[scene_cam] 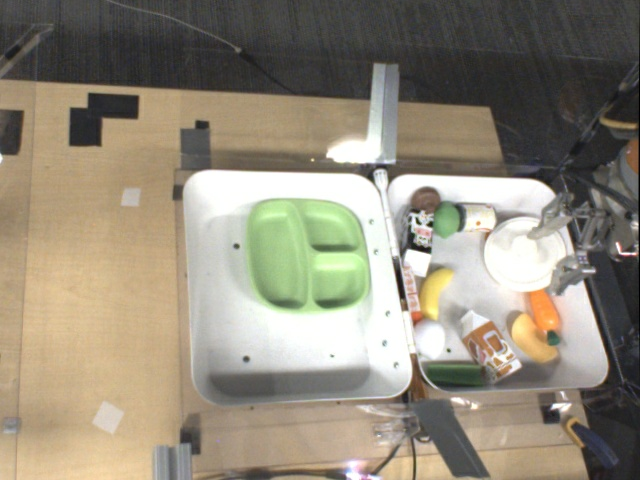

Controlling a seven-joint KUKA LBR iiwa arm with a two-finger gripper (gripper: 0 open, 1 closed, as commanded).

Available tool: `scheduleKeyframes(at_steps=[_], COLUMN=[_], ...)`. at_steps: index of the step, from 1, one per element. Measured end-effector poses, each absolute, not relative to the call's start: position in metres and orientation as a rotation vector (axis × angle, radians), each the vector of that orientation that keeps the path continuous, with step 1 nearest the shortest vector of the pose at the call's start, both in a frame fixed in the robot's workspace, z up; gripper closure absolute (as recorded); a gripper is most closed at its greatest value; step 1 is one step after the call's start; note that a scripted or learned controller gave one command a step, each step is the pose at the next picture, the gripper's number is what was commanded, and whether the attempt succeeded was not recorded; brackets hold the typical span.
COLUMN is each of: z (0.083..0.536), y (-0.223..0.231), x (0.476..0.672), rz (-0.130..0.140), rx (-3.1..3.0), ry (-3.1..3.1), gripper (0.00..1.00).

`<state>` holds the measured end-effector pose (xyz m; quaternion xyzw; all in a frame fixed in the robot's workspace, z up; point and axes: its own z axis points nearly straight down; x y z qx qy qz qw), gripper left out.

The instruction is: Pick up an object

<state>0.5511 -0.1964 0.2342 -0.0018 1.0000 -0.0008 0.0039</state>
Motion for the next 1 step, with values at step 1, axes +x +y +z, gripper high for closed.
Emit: scheduleKeyframes(at_steps=[1], z=[0.0998], y=[-0.2060], x=[0.5199], rz=[-0.010], rx=[-0.294], ry=[3.112], gripper=[0.00])
